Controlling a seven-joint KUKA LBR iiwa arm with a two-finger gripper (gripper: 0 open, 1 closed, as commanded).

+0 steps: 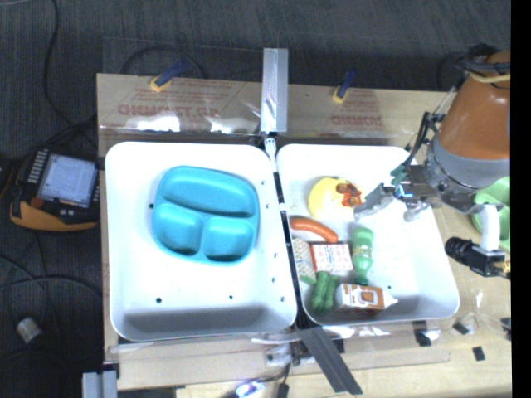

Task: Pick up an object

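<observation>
**Gripper open above the right bin**

Gripper (392,199) hangs over the right bin (431,259), its two fingers spread apart with nothing between them, just right of a yellow round toy (326,194). Near that toy lie an orange sausage (313,229), a green bottle (362,254), a red-and-white packet (331,258), a dark green vegetable (323,290) and a small carton (361,297), clustered in the bin's left half. A blue divided tray (204,214) sits in the left bin (133,297).
</observation>
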